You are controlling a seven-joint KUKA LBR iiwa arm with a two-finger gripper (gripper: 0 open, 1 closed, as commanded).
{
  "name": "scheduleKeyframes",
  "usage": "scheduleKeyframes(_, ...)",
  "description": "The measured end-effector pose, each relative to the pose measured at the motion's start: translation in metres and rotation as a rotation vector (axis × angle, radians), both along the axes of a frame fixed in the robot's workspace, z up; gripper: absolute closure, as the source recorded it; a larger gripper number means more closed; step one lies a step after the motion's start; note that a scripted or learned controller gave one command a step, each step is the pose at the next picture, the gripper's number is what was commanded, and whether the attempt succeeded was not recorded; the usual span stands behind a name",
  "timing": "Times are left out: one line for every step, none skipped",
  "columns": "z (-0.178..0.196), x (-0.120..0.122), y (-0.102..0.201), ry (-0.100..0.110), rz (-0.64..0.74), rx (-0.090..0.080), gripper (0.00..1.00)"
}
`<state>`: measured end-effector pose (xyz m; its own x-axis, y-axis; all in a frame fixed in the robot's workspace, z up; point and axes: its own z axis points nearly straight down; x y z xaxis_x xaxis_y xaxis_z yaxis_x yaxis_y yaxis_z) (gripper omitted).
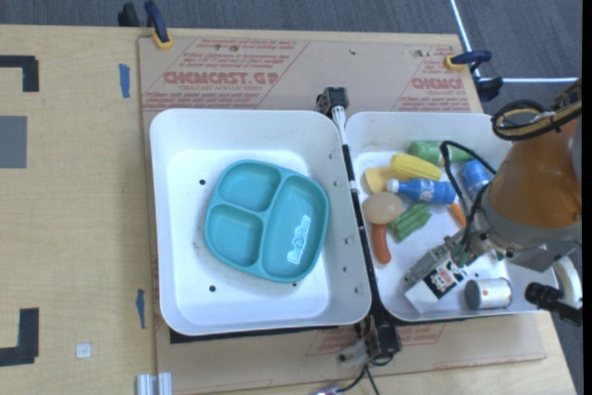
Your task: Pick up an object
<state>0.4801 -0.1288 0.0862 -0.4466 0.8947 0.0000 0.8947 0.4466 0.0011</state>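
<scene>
The right bin [370,136] holds a heap of toy food: a yellow corn cob [416,166], a green piece [427,151], a blue-and-white bottle [425,191], a beige potato-like lump [383,209], a green pickle [410,220] and an orange carrot [381,241]. My gripper [435,274] hangs low over the near part of this bin, in front of and to the right of the pickle, on bare bin floor. I see no object held in it. The arm's orange band [536,185] covers the bin's right side.
The left bin [176,199] holds a teal divided plate [266,219]. A silver cylinder [487,293] lies by the gripper near the right bin's front wall. A blue item [474,173] sits behind the arm. A black clamp [332,99] stands between the bins at the back.
</scene>
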Motion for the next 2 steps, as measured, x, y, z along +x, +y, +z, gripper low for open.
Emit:
scheduleKeyframes(0.0, 0.06, 0.023, -0.005, -0.007, -0.001, 0.0)
scheduleKeyframes(-0.001, 0.137, 0.021, -0.002, 0.092, -0.001, 0.0)
